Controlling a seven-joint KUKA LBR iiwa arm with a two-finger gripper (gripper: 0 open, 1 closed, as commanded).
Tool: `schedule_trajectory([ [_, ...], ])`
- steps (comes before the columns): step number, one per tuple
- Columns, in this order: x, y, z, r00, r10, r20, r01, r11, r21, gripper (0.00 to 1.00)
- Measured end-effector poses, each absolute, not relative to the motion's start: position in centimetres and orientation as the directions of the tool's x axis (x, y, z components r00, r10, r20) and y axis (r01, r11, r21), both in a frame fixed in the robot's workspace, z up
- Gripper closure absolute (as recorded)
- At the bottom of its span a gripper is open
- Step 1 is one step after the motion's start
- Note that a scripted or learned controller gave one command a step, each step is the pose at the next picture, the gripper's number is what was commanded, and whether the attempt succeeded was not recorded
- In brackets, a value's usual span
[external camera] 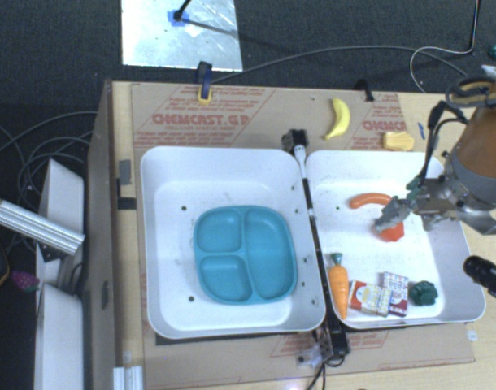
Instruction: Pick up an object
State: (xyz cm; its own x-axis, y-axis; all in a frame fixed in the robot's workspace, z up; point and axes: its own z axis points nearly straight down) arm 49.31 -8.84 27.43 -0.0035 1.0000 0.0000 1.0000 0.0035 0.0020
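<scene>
The pick is at the grasping stage and not yet finished: the gripper [392, 215] is down inside the right bin [455, 254], sitting directly over a small red-orange object [392, 232], which rests on the bin floor just below the gripper's tip. Whether the fingers are apart or closed on that object cannot be told from this slanted view, since the grey gripper body covers its top, so no hold can be claimed. What appears to remain is securing the object and lifting it clear. The arm [481, 157] comes in from the right edge, its wrist bent so the gripper points leftward and down into the bin. Just beside the gripper lies an orange sausage-shaped piece [368, 201]; a carrot [338, 287], a printed carton [380, 296] and a dark green item [424, 292] lie nearer the front wall. The left bin [171, 185] holds a blue divided plate [245, 253]
</scene>
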Motion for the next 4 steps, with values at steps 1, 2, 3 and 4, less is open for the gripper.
schedule_trajectory([
  [1, 53.4, -15.3, 23.1, 0.000, 1.000, -0.002, 1.000, 0.000, 0.002, 0.00],
  [2, 56.2, -13.9, 9.0, -0.002, 1.000, 0.001, 1.000, 0.002, -0.002, 0.00],
  [3, 61.1, -10.6, 8.5, -0.004, 1.000, 0.000, 1.000, 0.004, 0.002, 0.00],
  [4, 58.8, -11.0, 8.4, -0.002, 1.000, 0.000, 1.000, 0.002, 0.001, 0.00],
])
